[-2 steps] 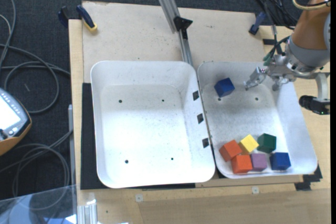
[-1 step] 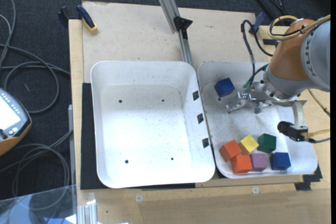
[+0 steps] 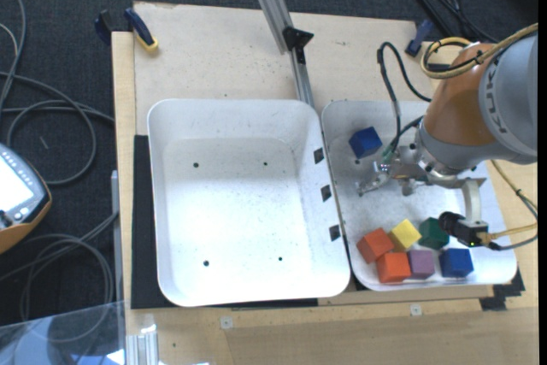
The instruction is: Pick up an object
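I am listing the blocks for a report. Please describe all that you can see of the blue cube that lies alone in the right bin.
The blue cube is a small solid-looking block, plain blue with a matte surface, perhaps foam or painted wood. It sits tilted or turned, corner toward the camera, on the floor of the right bin, in its upper part. It lies apart from the cluster of coloured blocks near the lower rim. The gripper is just below it; contact cannot be judged.

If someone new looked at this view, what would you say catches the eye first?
Probably the grey and orange arm reaching in from the right over the right bin. Next, the cluster of coloured blocks at that bin's near edge, with one blue block apart, farther back. The left bin beside it is large and bright white.
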You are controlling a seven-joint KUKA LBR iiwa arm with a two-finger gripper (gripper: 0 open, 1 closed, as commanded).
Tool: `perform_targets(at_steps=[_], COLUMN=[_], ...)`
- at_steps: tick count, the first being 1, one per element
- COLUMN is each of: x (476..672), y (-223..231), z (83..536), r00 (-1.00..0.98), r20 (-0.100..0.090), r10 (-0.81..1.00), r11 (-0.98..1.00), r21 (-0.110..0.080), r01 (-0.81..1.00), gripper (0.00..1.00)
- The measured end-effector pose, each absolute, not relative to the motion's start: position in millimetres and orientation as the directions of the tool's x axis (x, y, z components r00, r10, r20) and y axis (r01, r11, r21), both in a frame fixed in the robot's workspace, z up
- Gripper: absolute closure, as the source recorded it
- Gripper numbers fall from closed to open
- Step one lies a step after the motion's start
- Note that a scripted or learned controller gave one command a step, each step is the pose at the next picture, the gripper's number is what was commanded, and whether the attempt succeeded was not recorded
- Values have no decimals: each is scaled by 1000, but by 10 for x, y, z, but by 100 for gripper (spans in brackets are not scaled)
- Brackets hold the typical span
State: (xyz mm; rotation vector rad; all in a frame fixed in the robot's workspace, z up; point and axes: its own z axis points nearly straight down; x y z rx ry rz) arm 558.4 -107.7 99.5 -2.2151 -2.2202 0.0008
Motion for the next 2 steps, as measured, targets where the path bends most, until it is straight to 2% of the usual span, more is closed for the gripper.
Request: perform_targets(at_steps=[1,2], x=[5082,4816], y=[-1212,-1010], z=[993,996], r00=[3,0], r20=[2,3], r10=[1000,1000], r11=[-3,0], r21=[-5,-3], r01=[1000,1000], gripper=[0,0])
